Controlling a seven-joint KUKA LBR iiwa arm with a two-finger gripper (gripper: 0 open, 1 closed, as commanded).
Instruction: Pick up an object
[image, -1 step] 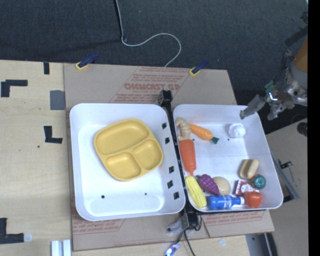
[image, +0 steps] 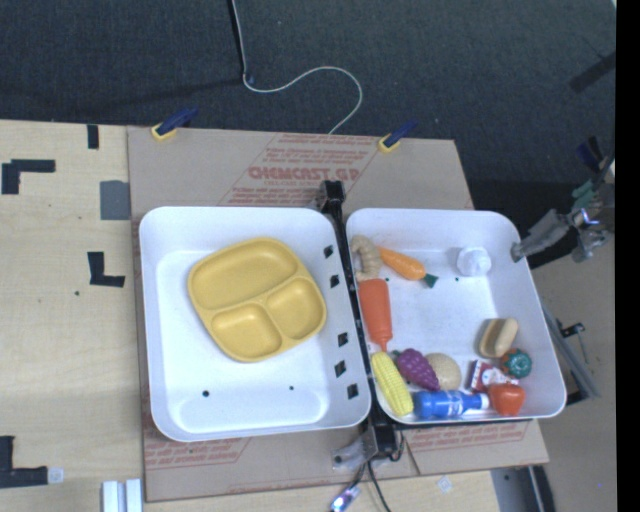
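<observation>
A: In the right bin (image: 530, 300), along its nine o'clock wall, lies the orange carrot (image: 376, 310), the longest piece with bare floor on its three o'clock side. I'd judge it light, stiff moulded plastic, smooth enough to slip.

B: Where should it be taken?

A: Across the middle of its body, jaws closing from nine and three, since the round ends would likely squirt out. The wall at nine leaves little room, though.

B: And the neighbours?

A: The yellow corn (image: 391, 383) sits at its six o'clock, nearly touching; a smaller carrot (image: 404, 265) lies at one o'clock, apart. The six o'clock edge is crowded: purple grapes (image: 417, 367), a blue bottle (image: 448, 404), a tomato (image: 508, 399). The left bin (image: 170, 330) holds a yellow divided plate (image: 257, 298).

B: The gripper (image: 575, 225)?

A: Outside the bin's three o'clock rim, near its upper corner. I cannot tell how it is set.
</observation>
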